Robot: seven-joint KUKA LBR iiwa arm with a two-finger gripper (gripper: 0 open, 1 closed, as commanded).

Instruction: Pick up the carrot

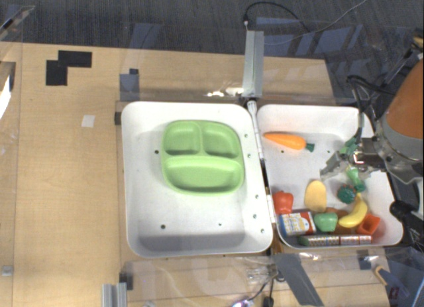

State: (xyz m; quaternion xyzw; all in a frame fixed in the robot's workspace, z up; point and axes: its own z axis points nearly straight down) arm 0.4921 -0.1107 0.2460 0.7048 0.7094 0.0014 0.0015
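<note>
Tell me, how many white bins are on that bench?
2. The left bin holds a green tray. The right bin holds the carrot and other toy foods; the gripper hangs over it.

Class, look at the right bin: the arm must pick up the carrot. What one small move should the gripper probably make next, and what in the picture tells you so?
Probably shift the gripper toward the bin's upper left until it is over the carrot. The carrot lies alone near the back of the right bin, apart from the gripper, which sits to its right above the clustered toy foods.
</note>
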